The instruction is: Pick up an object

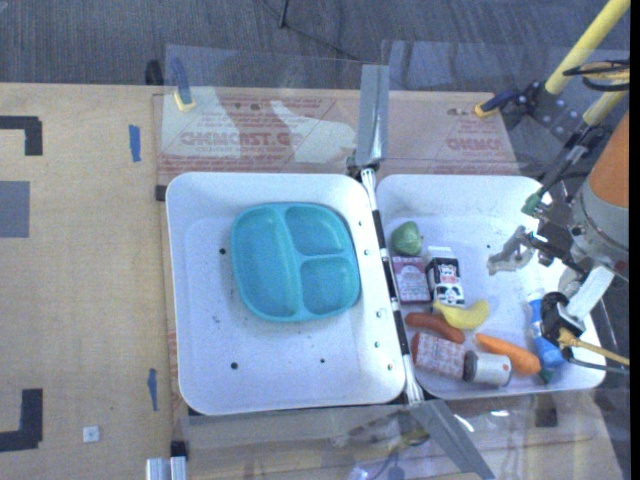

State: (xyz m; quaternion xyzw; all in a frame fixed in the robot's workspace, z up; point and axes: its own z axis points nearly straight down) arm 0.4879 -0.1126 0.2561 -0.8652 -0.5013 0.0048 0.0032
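My gripper (510, 252) hangs over the right bin (470, 203), above bare white floor in its right half, at the end of the grey arm with its orange band (612, 173). Nothing shows in it. To its left and below lie the bin's objects: a green round fruit (407, 237), a pink packet (410, 279), a small black and white carton (447, 280), a yellow banana (464, 315), a red sausage-like piece (435, 325), an orange carrot (508, 351), a red-labelled can (460, 360) on its side, and a blue item (546, 348).
The left bin (200, 358) holds a teal divided plate (295, 261). A metal divider (385, 288) runs between the bins. Cables and a yellow pole (590, 36) stand at the far right behind the arm. Wooden bench surface (80, 268) lies to the left.
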